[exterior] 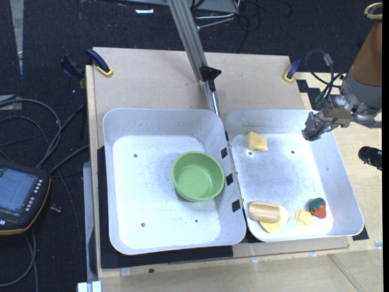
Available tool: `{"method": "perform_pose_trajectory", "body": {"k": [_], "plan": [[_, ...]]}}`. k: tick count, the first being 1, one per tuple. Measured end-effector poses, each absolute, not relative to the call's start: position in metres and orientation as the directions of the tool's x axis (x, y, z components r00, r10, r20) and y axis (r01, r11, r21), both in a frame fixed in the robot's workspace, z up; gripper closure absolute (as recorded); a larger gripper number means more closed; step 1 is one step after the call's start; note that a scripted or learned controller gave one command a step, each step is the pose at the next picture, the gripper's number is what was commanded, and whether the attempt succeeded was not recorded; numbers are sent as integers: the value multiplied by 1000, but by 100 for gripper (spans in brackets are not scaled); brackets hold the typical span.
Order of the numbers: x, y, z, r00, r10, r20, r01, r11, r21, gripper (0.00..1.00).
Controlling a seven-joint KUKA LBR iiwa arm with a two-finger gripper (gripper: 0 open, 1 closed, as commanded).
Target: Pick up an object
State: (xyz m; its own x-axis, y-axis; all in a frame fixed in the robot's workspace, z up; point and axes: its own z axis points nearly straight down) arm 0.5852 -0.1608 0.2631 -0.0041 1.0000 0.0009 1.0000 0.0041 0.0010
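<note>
My gripper (312, 130) hangs over the upper right rim of the right bin (340, 181), small and dark. The nearest object is a yellow block (258, 142) in the bin's upper left, well left of the gripper. Along the bin's front lie a tan bread roll (264, 212) on a yellow piece (273, 224), a small yellow chunk (304, 218) and a red strawberry-like toy (317, 207). I see nothing held by the gripper.
A green bowl (197, 176) sits in the left bin (121, 181), near its middle. A grey pole (189, 32) slants down to the gap between the bins. Blue-and-yellow clamps (97, 61) grip the board's far corners. A tablet (18, 196) lies at the left.
</note>
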Motion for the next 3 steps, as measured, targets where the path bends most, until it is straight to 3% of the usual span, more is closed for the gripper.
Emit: {"method": "perform_pose_trajectory", "body": {"k": [1,3], "plan": [[576,-110,253,-4,1000,1,1000,4,-1,100],[580,-9,264,-5,1000,1,1000,5,0,100]]}}
